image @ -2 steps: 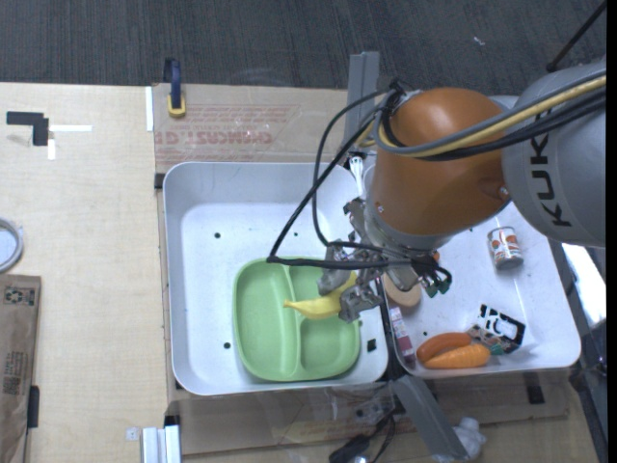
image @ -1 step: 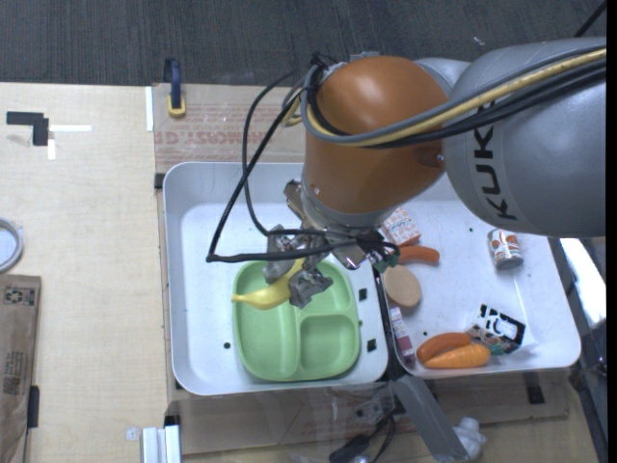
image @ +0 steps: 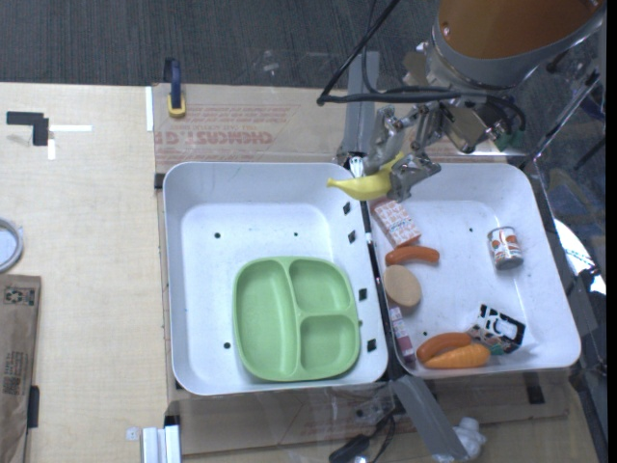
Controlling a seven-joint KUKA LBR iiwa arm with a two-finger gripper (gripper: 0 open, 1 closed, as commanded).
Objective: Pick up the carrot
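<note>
The carrot (image: 459, 357) lies in the right bin (image: 536, 222), near its front edge, pointing left to right. A redder orange piece (image: 442, 342) touches it on the far side. My gripper (image: 399, 169) hangs over the back left corner of the right bin, far from the carrot. It is shut on the right end of a yellow banana (image: 363, 186), which sticks out leftward over the divider between the two bins.
The right bin also holds a pink-and-white packet (image: 396, 223), a sausage (image: 413, 255), a tan round piece (image: 403, 286), a small can (image: 504, 247) and a black-and-white item (image: 499, 325). A green divided plate (image: 297, 318) sits in the left bin (image: 193, 258).
</note>
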